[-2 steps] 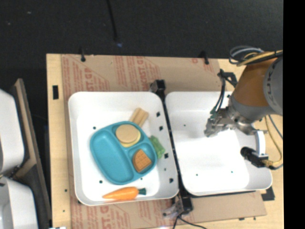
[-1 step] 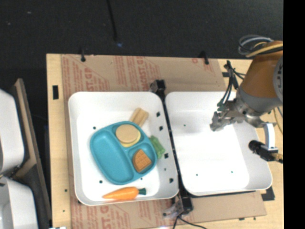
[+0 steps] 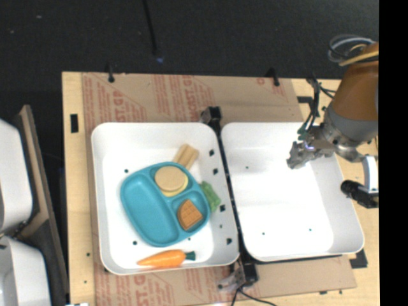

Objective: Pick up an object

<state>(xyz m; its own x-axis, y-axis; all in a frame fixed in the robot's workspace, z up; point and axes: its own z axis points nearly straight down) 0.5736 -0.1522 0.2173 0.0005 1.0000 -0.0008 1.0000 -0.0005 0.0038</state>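
Nothing picked yet: claw (image 3: 298,158), grip state unclear, hangs well right of the blue tray (image 3: 143,209), carrot (image 3: 162,258) untouched.

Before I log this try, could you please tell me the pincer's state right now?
Pincer: over the right bin; open or closed cannot be told; nothing seen in it.

A single fixed camera looks down from above at a slant, far enough back to take in the left bin (image 3: 102,171), the right bin (image 3: 287,234) and the surrounding bench (image 3: 140,97)
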